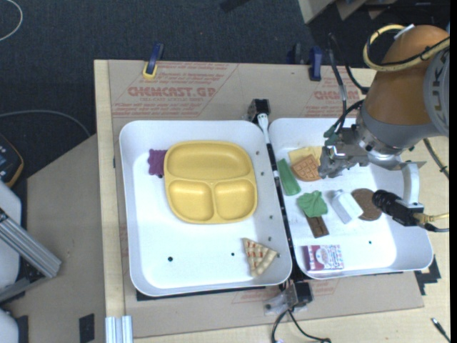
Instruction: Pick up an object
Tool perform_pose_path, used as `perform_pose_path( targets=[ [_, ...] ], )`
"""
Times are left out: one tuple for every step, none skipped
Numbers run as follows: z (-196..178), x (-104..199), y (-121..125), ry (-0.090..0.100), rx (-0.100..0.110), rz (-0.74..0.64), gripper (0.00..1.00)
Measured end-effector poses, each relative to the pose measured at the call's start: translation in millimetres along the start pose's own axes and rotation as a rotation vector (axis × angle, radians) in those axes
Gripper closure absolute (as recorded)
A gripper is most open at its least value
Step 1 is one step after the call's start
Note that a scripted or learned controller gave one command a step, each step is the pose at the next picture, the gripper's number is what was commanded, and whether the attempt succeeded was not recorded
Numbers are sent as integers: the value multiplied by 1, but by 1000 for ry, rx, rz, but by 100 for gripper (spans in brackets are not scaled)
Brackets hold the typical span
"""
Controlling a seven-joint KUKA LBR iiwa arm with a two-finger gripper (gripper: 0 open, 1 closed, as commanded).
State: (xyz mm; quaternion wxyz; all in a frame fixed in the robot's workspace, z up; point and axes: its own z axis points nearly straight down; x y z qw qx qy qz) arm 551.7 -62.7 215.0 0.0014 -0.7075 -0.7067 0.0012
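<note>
On the table (114,191) sit two white bins. The left bin (143,249) carries one yellow divided plate (211,179), one purple scrap (156,161) touching its left edge, and one pizza slice (258,254) near the front corner.

The right bin (407,252) is crowded: one green pod (288,177), one waffle (306,167) on a pale slab, one green leaf (313,204), one brown bar (318,226), one grey block (345,207), one brown disc (364,203), one red packet (323,257).

The tool (334,160) hangs just beside the waffle; I cannot tell how wide it stands. With pieces packed this close, it may nudge a neighbour or close on nothing.
</note>
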Motion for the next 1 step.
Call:
perform_pose_path(
  targets=[
    [-3,-1,3,0,-5,-1,100]
  ],
)
